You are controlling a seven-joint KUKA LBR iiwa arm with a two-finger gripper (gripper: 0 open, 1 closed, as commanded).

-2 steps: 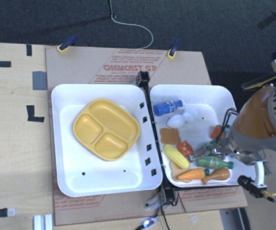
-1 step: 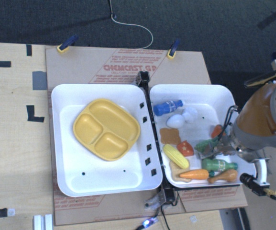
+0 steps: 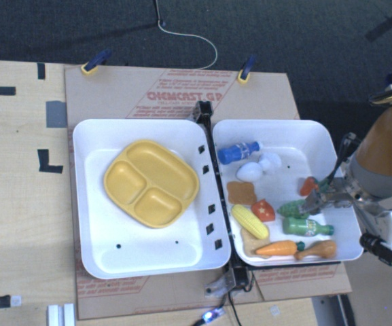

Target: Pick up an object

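Dark blue-grey carpet behind a pale wooden bench (image 3: pixel 19 202), with a sheet of printed brown cardboard (image 3: pixel 175 94) clamped flat under two shallow white bins. Landmark: the black divider strip (image 3: pixel 212 182) between the bins.

Left of the divider, the left bin (image 3: pixel 90 250), carrying a yellow compartment plate (image 3: pixel 151 182) with three wells, turned at an angle, a little above the bin's middle.

Right of the divider, the right bin (image 3: pixel 321 138), crowded with toy food. Nearest the divider, towards the far end: a blue bottle (image 3: pixel 238 152) lying on its side. Just below that, a white egg-shaped piece (image 3: pixel 250 172), then a brown slice of toast (image 3: pixel 242 193). Further down, close to the divider, a yellow corn cob (image 3: pixel 250 221) lying aslant, touching a red wedge-shaped piece (image 3: pixel 263 210). Along the near wall, an orange carrot (image 3: pixel 276 248) and a brown drumstick-like piece (image 3: pixel 316 250), end to end. Farther from the divider, a green bottle (image 3: pixel 308 227) on its side, with a second green piece (image 3: pixel 292 209) just above it and an orange-red piece (image 3: pixel 309 185) higher up.

Grey arm with orange band reaching in from the far side of the right bin, gripper (image 3: pixel 316 202) low over the green pieces, well away from the divider. Cannot tell whether the claw is spread or closed, nor whether anything sits in it.
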